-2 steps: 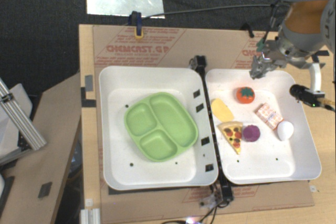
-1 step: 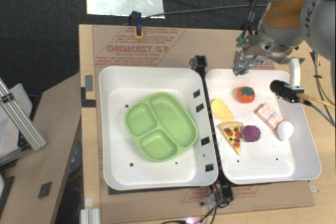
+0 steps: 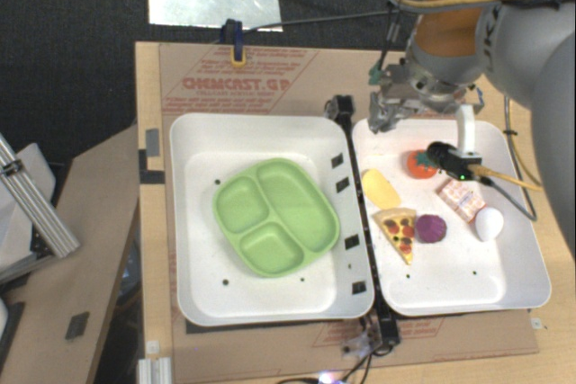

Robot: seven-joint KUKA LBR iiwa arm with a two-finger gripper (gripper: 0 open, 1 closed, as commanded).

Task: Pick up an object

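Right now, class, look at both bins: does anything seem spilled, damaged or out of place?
Nothing stands out. The green divided plate lies flat in the left bin, at a slant to its walls. In the right bin the pizza slice, purple piece, white egg and yellow piece lie loose but whole.

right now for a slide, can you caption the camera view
KUKA arm's end effector hovers over the right bin of toy food, including a pizza slice and egg; a green divided plate sits in the left bin.

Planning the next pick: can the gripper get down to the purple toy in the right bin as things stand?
Probably yes. The purple toy lies uncovered, though the pizza slice sits close beside it. The gripper hangs over the bin's far edge.
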